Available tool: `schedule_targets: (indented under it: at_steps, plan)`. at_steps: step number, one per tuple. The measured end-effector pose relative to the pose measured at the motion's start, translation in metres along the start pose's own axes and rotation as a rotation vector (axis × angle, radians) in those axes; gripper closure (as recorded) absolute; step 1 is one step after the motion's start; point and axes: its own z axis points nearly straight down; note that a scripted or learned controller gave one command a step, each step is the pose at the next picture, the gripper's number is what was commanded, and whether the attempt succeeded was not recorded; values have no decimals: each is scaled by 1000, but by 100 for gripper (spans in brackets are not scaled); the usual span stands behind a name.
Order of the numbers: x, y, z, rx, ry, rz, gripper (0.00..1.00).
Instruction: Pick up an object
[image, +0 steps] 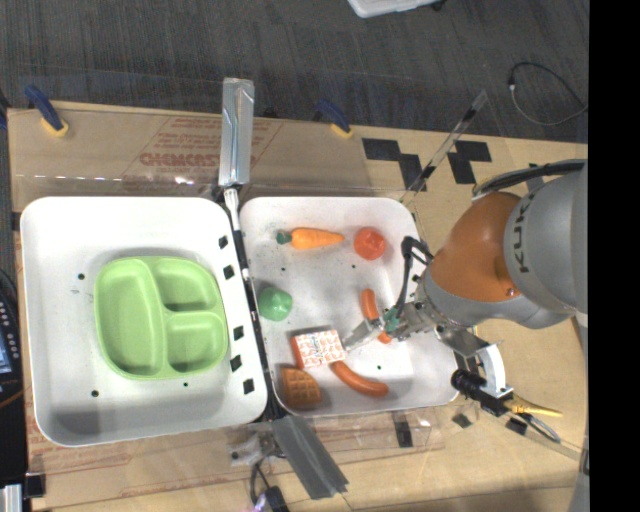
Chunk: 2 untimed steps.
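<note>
Left bin (40, 300): green divided plate (160, 317) at centre. Right bin (330, 212): green ball (275, 302), carrot (313, 238), waffle (299, 387), patterned box (318, 347), long sausage (358, 379), tomato (370, 243), short sausage (371, 303). Gripper (368, 333) low over bin floor just right of box, below short sausage; open or closed: cannot tell.

Dark grey carpet (300, 40) lies beyond the cardboard-covered bench (120, 140) (blue clamps (47, 110) at its far edge).

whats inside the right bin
The right bin holds a carrot, tomato, green ball, patterned box, waffle and two sausages. The arm covers its right edge.
</note>
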Motion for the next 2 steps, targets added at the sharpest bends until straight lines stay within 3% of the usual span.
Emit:
schedule_targets:
  at_steps: [1, 2]
  plan:
    - [-13, 62, 0, 0, 0, -11, 0]
    - [-14, 62, -10, 1, -2, -15, 100]
